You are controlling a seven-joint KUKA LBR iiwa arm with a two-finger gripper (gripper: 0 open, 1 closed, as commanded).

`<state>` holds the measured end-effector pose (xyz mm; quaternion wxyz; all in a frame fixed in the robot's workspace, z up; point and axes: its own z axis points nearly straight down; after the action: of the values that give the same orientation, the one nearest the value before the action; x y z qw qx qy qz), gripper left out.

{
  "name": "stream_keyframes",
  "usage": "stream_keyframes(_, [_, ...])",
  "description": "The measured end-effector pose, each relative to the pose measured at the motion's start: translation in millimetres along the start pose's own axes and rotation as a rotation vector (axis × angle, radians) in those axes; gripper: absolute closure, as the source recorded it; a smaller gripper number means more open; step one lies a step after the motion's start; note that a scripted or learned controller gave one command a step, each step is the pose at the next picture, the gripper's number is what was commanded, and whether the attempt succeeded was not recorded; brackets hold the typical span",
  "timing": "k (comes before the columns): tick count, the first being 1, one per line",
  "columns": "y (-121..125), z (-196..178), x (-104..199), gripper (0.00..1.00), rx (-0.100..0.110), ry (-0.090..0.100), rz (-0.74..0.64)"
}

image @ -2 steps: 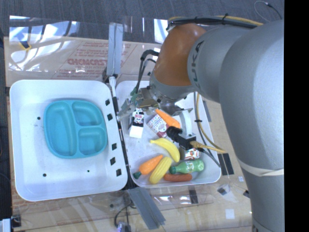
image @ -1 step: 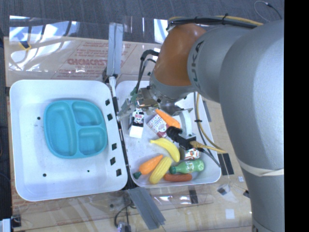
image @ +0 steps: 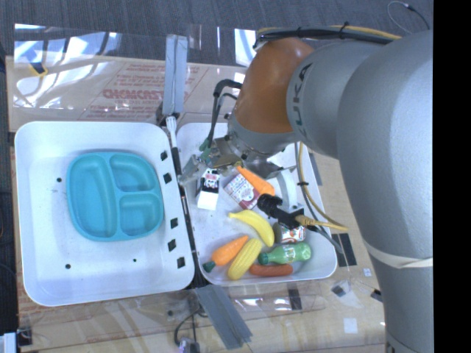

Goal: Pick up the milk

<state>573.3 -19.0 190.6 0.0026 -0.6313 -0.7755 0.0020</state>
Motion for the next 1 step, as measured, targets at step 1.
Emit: stream_keyframes(1, [-26.9,-0.1,-47.9,0.00,-0.001,0.000,-0.071])
